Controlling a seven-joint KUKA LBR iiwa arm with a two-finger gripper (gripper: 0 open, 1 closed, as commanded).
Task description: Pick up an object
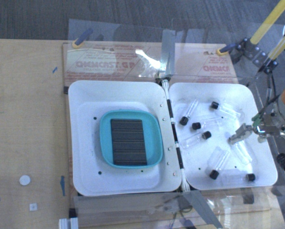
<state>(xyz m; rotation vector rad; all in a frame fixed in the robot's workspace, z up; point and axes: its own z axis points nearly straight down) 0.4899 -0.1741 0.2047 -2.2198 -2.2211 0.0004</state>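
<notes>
The gripper (238, 135), whether parted or closed I cannot tell, hangs over the right bin (264, 175); next it must descend onto a vial (218, 160).

The gripper (241, 133) is dull grey metal with a slim pale finger (238, 136). A small green spot marks its body, and thin dark cables run above it.

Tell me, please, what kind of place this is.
Probably a robotics lab bench for pick tests: two white bins taped side by side, clear vials with black caps scattered in the right one, a teal tray in the left.
</notes>
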